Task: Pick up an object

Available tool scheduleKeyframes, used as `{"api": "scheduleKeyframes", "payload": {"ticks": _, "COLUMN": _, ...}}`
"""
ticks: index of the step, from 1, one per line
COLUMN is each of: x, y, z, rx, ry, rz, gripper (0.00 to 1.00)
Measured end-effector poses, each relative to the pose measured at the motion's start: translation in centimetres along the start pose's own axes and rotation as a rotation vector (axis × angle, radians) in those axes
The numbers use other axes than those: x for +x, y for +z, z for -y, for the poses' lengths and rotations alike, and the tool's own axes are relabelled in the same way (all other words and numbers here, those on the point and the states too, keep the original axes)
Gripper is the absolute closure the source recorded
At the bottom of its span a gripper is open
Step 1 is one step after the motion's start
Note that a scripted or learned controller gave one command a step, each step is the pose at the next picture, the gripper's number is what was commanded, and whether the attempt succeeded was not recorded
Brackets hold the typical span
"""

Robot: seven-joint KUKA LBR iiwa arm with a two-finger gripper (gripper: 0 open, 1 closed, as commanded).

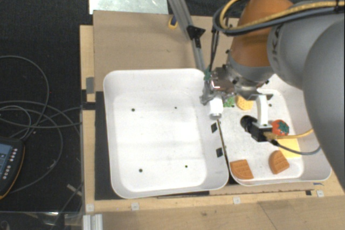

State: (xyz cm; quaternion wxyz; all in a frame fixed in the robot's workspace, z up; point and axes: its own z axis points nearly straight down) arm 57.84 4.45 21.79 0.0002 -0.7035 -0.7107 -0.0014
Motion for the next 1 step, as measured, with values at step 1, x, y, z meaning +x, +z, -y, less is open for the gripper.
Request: {"api": "scheduleKeyframes", "payload": {"ticks": 1, "x": 4.9, "y": -1.89, "z": -2.18, "rx": -0.003, "ry": 0.0, "rz": -0.001, "gripper": 1.0}}
